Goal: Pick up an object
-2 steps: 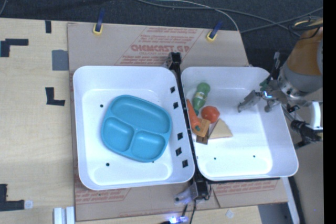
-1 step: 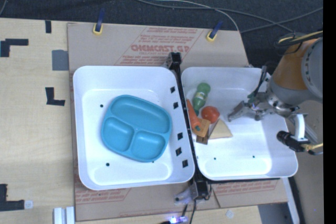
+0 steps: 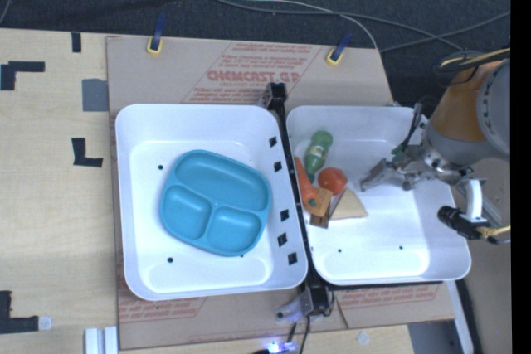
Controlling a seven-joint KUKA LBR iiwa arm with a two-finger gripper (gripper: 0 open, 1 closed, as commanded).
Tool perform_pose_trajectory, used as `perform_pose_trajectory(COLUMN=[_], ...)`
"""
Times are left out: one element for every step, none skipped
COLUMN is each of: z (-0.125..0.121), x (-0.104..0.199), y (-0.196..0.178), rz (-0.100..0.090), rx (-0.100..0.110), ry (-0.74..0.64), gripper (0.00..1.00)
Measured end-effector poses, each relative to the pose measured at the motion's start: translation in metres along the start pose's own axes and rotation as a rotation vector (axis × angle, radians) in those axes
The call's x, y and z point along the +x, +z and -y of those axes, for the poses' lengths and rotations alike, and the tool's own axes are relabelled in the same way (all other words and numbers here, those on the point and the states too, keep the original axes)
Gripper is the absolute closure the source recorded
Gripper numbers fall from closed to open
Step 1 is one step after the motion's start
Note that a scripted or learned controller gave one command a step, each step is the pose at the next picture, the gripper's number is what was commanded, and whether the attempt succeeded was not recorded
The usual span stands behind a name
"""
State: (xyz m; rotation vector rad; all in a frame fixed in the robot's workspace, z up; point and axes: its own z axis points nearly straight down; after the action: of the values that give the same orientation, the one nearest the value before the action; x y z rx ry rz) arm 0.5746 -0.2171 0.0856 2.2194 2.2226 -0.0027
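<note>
My gripper (image 3: 375, 176): it hangs over the right bin, near its middle, reaching in from the right; my fingers point left, toward the pile of objects. I cannot tell how the fingers are set, and nothing shows between them.
My arm (image 3: 473, 116): grey, with an orange band above the wrist, at the right bin's right edge.
Right bin (image 3: 398, 265): white and shallow; it holds a small cluster of objects against its left wall, well to the left of my gripper.
Green bottle (image 3: 317, 150): long axis runs from upper right to lower left, lying at the top of the cluster.
Red ball (image 3: 333, 179): round, just below the bottle, the object nearest my gripper but apart from it.
Orange carrot (image 3: 304, 185): long axis nearly along the left wall, upper end tilted slightly left.
Tan wedge (image 3: 351, 206): flat triangle, its point aimed up toward the ball.
Brown piece (image 3: 320, 207): beside the wedge, shape unclear.
Left bin (image 3: 133, 145): white, touching the right bin; it holds a blue tray.
Blue tray (image 3: 215, 201): three compartments, lying flat, long axis slanted from upper left to lower right.
Bench (image 3: 50, 203): cardboard sheet under both bins.
</note>
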Motion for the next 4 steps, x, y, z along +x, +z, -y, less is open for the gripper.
perform_pose_trajectory(z=[-0.001, 0.006, 0.005, 0.009], x=[-0.001, 0.005, 0.001, 0.006], y=[-0.010, -0.061, -0.123, -0.167], rz=[0.005, -0.002, 0.000, -0.001], rx=[-0.004, -0.002, -0.004, -0.003], ry=[-0.001, -0.001, 0.000, -0.001], gripper=[1.00, 1.00, 1.00, 1.00])
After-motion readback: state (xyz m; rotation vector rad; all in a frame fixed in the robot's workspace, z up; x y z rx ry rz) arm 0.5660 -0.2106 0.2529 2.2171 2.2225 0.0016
